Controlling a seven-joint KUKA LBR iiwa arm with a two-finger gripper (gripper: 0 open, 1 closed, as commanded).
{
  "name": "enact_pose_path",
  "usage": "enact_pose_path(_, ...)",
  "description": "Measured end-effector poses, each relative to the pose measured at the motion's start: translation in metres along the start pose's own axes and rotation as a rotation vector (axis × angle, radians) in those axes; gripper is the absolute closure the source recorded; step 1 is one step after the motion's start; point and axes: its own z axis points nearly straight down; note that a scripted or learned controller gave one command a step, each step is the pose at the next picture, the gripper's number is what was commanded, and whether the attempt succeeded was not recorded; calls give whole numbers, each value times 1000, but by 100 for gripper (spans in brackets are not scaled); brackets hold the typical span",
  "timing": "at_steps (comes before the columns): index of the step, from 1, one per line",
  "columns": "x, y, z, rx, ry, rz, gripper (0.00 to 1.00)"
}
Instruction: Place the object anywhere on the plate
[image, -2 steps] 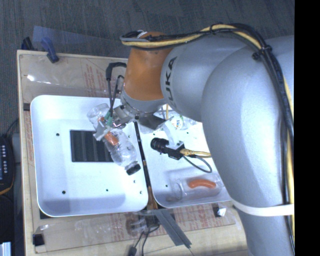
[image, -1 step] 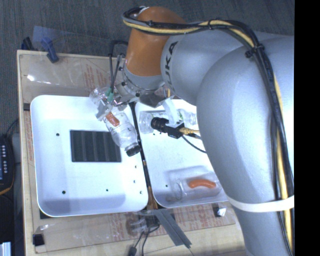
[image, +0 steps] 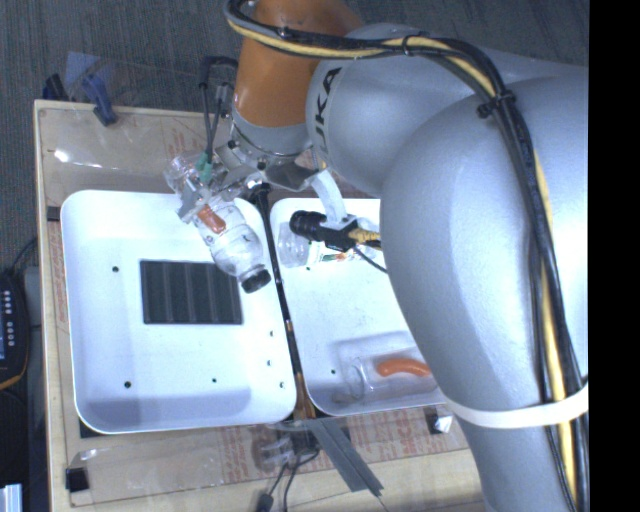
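The claw (image: 215, 205) hangs over the upper right part of the left bin (image: 100, 400), and a clear plastic bottle (image: 235, 248) with a dark cap sits at its tip; whether the claw is open or closed on it cannot be told. Just below the claw lies a dark ribbed plate (image: 190, 292) on the bin floor. To the claw's lower right, an orange object (image: 403, 368) rests in the right bin (image: 320, 395).

The arm (image: 470, 200) is made of big, smooth, rounded grey shells. An orange band (image: 280, 60) rings it above the wrist. Black letters mark the grey shell beside the band. Black and yellow cables (image: 520, 150) run along the outside, and a pale strap (image: 520, 410) wraps one grey segment.
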Motion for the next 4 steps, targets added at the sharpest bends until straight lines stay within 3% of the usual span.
enact_pose_path(2,2,1,-18,6,1,-11,100)
enact_pose_path(3,3,-5,-81,1,1,53,100)
enact_pose_path(4,-22,-19,-104,1,-2,361,100)
